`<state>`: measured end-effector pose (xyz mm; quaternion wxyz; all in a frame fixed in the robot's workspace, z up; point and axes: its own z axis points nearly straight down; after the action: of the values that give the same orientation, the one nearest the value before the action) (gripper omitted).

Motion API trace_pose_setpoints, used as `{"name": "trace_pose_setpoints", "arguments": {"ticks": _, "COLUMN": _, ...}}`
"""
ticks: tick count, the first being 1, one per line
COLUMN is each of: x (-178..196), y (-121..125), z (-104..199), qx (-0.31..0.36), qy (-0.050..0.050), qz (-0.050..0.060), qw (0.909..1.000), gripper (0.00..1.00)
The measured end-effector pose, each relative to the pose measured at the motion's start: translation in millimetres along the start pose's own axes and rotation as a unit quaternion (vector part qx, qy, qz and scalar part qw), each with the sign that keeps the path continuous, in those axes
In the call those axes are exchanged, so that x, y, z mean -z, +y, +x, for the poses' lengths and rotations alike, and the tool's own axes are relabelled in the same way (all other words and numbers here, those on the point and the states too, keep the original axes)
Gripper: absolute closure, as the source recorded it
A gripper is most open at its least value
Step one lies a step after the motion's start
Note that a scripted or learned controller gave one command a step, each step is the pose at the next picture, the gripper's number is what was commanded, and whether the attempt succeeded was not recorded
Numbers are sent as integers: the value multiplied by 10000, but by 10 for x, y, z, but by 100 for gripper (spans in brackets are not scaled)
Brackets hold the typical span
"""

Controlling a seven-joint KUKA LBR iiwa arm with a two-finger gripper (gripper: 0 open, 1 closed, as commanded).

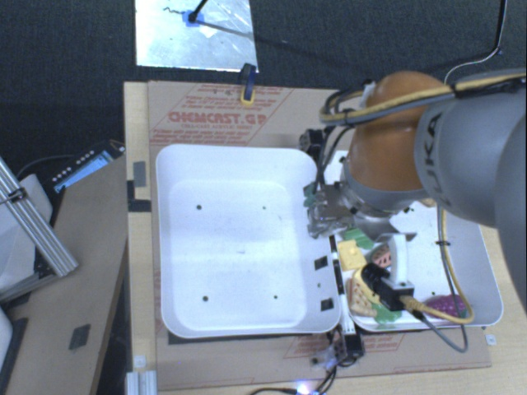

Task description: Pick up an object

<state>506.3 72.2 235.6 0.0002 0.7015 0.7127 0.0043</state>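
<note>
A left bin [239, 167] and a right bin [484, 296] are being borne by printed cardboard [218, 112] above dark carpet [66, 56]. One yellow block [352, 257] and one purple piece [445, 305] are being contained by the right bin, near the gripper [329, 219]; its opening cannot be told.

We record the arm [482, 151] entering from the view's right, its grey link looming large in the upper right. The orange band [394, 134] lies to the left of that link, directly above the wrist [370, 197]. The wrist is directed downward and to the left. The gripper [327, 215] hangs low at the wrist's left, near the view's centre. We cannot establish its state from this angle.
</note>
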Motion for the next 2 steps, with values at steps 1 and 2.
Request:
{"name": "trace_pose_setpoints", "arguments": {"ticks": 1, "x": 558, "y": 563, "z": 432, "qx": -30, "qy": -14, "qz": -21, "qw": 10000, "gripper": 100}}
{"name": "trace_pose_setpoints", "arguments": {"ticks": 2, "x": -347, "y": 459, "z": 1376, "qx": -17, "qy": -19, "qz": 61, "qw": 10000, "gripper": 100}}
